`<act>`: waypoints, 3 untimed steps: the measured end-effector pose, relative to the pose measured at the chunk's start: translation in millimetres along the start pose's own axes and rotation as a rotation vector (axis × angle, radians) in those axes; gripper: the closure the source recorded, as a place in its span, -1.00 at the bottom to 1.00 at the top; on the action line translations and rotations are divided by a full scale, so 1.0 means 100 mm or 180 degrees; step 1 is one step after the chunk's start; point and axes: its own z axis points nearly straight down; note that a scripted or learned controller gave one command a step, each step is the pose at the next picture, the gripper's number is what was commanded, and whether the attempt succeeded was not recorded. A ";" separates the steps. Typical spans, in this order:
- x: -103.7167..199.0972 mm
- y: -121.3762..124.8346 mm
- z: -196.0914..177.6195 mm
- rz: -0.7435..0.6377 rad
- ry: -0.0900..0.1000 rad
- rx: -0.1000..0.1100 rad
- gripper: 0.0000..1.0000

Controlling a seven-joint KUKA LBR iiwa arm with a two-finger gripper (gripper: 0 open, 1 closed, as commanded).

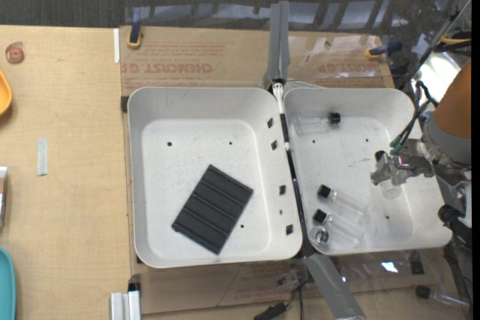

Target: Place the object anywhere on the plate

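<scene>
Your arm, grey with its orange band, reaches in from the right and holds the gripper low over the right-hand part of the right bin. It is seen at a slant against white plastic, so you cannot tell whether it is spread, closed or carrying anything. The pose reads as a pick attempt, since everything loose lies on that side. A cluster of small clear vials with black caps rests near the bin's front left corner, well apart from the gripper, and one more capped vial lies alone near the back wall. Which of them is your object cannot be settled from here. Being clear, smooth and rounded, they nearly vanish against the white floor and will probably roll or slip under a loose pinch. The plate, a dark, flat, ribbed rectangle, lies skewed on the floor of the left bin with nothing on it, so the task looks to be at its start. Both bins are shallow white trays with rounded corners, set side by side on printed cardboard beside a pale wooden table.
</scene>
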 end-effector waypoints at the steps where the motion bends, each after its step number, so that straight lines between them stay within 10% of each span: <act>1: 0.97 0.98 -0.39 0.0369 -0.0007 0.0007 1.00; 2: 1.52 1.06 -1.22 -0.1086 -0.0008 0.0003 1.00; 3: 2.55 0.67 -1.18 -0.1380 -0.0005 0.0009 1.00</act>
